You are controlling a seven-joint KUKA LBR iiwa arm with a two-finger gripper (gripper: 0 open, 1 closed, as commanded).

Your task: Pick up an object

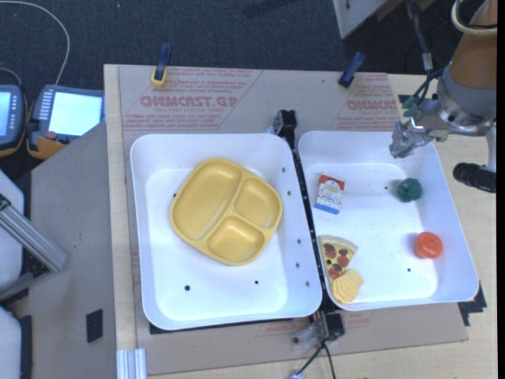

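The right bin (442,287) holds a small white carton with a red top (330,193), a dark green round toy (409,189), an orange-red round toy (428,245), a pizza-slice toy (338,257) and a yellow cookie-like piece (347,286). My gripper (402,144) hangs over the bin's far right corner, above and behind the green toy, with nothing seen between its fingers. The left bin (150,275) holds a yellow divided plate (226,210).
The arm's grey wrist and orange band (473,61) rise at the upper right. Blue clamps (161,65) (351,69) sit on the board's far edge. A black bracket (286,122) stands between the bins. Screens (67,113) lie off the bench at left.
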